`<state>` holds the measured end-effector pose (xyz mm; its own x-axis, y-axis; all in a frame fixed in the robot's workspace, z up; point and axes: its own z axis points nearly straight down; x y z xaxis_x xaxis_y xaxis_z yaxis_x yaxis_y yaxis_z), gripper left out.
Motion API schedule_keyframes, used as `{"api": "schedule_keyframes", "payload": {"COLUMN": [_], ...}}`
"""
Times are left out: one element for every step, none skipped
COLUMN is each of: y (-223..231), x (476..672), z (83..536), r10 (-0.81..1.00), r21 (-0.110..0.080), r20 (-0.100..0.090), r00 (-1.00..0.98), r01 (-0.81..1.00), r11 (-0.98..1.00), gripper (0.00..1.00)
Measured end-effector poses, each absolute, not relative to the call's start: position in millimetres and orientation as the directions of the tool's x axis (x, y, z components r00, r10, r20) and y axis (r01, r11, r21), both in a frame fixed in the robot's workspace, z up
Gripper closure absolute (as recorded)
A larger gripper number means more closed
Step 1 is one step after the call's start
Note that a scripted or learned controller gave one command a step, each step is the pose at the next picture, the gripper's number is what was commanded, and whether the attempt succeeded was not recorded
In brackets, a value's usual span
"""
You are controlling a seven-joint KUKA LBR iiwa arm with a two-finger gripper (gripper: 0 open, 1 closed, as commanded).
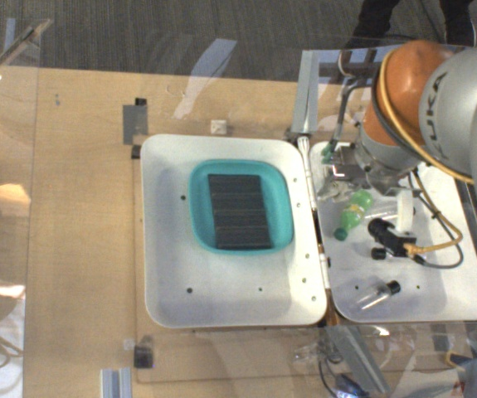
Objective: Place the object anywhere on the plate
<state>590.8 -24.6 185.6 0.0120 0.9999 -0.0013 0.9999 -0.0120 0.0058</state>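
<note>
A teal plate [284, 210] with rounded corners sits in the left white bin [221, 301]. A dark ridged rectangular slab [240, 211] lies across its middle. In the right bin [437, 301] a green bottle-shaped object [352, 213] lies near the bin's left wall, just below my gripper [335, 181]. The gripper hangs over the upper left part of that bin, right above the green object. Whether it touches the green object is hidden by the wrist. A small green piece [329, 150] shows beside the gripper's upper edge.
A small clear tube with a black cap [379, 293] lies low in the right bin. The divider between the bins [317, 239] runs just left of the gripper. A small pale cube [217, 127] rests on the bench behind the left bin.
</note>
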Motion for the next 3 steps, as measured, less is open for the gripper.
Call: {"api": "schedule_keyframes", "payload": {"y": [-23.8, -30.7, -32.2], "x": [590.8, 665.7, 655.7], "z": [185.4, 185.4, 228.9], "r10": [1.000, 0.993, 0.987], "r21": [0.006, 0.004, 0.007], "r20": [0.000, -0.001, -0.002], "r00": [0.011, -0.118, -0.159], "r01": [1.000, 0.993, 0.987], "r11": [-0.011, 0.118, 0.159], "gripper": [0.00, 0.00, 0.00]}}
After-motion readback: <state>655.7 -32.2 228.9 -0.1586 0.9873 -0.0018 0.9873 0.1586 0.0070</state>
